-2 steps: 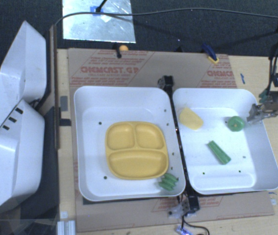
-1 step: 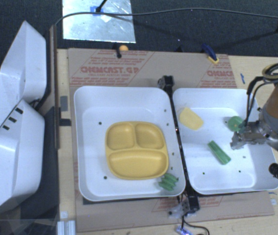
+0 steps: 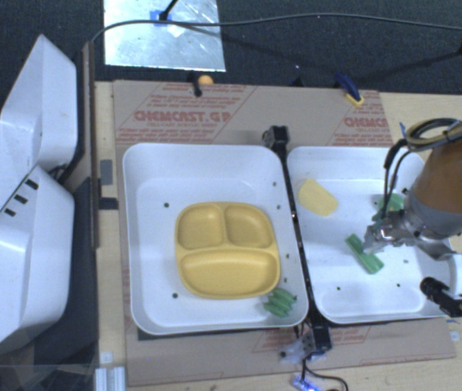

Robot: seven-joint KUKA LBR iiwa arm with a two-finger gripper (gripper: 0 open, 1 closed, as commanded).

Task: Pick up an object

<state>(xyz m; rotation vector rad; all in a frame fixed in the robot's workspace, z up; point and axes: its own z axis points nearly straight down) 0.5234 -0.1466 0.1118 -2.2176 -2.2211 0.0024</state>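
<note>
Two-finger gripper [image 3: 380, 236] down in the right white bin [image 3: 328, 304], finger state not discernible, green oblong plastic piece [image 3: 364, 253] just beside its tip; judgement: centre over the piece before closing

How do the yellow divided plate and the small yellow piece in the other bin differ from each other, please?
The yellow divided plate lies in the left bin, while the small yellow piece lies in the right bin. The plate is much larger than the piece. The plate has three moulded compartments; the piece looks plain and undivided. A green object lies at the plate's lower right corner; the piece lies apart from other items. Both share a similar pale yellow colour.
</note>
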